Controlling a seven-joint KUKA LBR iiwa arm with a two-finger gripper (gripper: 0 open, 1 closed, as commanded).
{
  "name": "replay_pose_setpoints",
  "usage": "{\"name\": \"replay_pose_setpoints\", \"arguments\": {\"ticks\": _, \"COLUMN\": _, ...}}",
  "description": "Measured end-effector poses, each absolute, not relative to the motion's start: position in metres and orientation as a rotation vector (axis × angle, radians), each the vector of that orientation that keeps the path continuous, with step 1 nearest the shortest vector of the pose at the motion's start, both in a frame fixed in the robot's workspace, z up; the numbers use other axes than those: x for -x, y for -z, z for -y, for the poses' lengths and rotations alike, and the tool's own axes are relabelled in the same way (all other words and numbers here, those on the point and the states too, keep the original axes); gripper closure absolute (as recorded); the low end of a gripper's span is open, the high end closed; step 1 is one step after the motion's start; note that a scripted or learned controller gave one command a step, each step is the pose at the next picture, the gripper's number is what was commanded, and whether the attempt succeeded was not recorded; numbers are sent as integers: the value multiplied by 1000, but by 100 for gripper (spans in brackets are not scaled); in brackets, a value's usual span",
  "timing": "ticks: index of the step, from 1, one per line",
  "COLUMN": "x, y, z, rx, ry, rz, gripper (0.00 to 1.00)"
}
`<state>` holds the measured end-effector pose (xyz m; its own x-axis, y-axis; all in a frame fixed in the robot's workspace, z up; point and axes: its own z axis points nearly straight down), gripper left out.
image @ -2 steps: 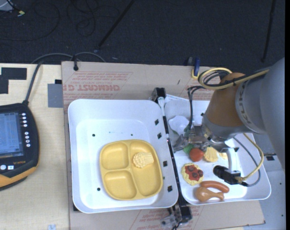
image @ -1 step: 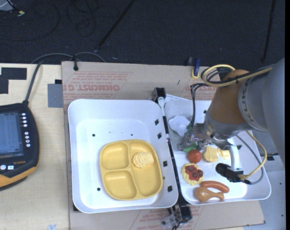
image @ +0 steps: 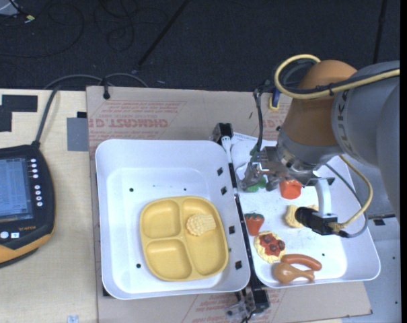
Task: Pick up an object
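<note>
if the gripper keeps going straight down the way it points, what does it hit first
Probably the small green toy piece on the right white bin's floor, right beneath the gripper; depth is unclear from this slanted view.

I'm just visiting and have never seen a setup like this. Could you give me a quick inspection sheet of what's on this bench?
Surface: cardboard sheet under two white bins, left bin and right bin.
Job's things: in the right bin, toy foods: a strawberry, a pizza slice, a sausage, a croissant-like piece, a red piece.
Clutter: yellow divided tray in the left bin, a corn-like toy in its upper right compartment.
Claw: claw low over the right bin's upper left; its state cannot be told.
Cables: yellow hose looped on the arm; black cables on the dark floor.
Surroundings: handheld control pendant at left.
</note>
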<state>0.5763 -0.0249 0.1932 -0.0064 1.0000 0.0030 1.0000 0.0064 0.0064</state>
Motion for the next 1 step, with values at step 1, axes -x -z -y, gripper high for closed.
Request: {"name": "replay_pose_setpoints", "arguments": {"ticks": 1, "x": -529, "y": -333, "z": 32, "rx": -2215, "ry": -14, "rz": -2216, "gripper": 100}}
